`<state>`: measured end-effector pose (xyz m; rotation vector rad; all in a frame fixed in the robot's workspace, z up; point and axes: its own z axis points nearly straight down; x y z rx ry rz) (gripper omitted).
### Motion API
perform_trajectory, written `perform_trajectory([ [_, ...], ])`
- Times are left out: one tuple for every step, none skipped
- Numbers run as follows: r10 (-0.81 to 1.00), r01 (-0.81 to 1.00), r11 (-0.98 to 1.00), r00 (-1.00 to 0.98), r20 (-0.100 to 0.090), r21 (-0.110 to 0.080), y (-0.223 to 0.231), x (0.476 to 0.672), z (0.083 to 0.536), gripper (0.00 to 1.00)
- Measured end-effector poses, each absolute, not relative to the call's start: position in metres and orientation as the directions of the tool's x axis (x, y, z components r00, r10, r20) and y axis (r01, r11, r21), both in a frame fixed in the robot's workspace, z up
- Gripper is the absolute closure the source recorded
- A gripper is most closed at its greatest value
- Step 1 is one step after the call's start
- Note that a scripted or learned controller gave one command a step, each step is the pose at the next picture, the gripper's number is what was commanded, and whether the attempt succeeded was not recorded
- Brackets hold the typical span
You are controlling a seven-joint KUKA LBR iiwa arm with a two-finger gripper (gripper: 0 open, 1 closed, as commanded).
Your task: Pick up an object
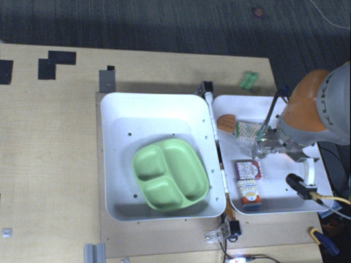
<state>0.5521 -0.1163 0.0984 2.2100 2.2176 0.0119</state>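
Hanging over the right bin (274,104), the end effector (261,146) is near a patterned box (247,129) and a red-and-white packet (248,170); whether it is released or clenched cannot be told. A green divided plate (171,174) lies in the left bin (118,147).

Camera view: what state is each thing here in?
Plate, face up in left bin.
Pink carton, lying flat in right bin.
Orange carton, lying flat beside it.
Brown item, lying at right bin's far end.
Green item, on the bench, outside the bins.
Arm, reaching over right bin.
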Motion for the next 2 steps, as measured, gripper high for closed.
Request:
perform_trajectory([
  [1.0,1.0,0.003,-0.003,-0.002,0.013,-0.116,0.552,0.098,0.0],
  [1.0,1.0,0.005,-0.005,0.0,0.006,-0.085,0.594,0.087,0.0],
])
